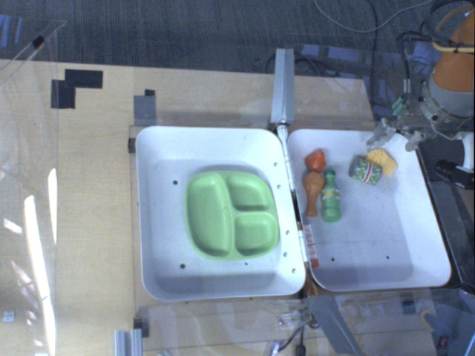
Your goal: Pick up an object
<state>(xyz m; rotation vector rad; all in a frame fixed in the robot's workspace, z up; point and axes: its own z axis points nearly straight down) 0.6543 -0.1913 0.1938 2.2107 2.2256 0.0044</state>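
Camera view shows the gripper [392, 128] spread and holding nothing at the right bin [386, 262] far rim, just beside the green can [366, 170] and yellow corn [382, 158]. These 2 touch, so a descent might nudge both aside; the can's label is unreadable.

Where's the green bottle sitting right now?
The green bottle lies in the right bin, near its left wall, beside the orange drumstick-shaped toy.
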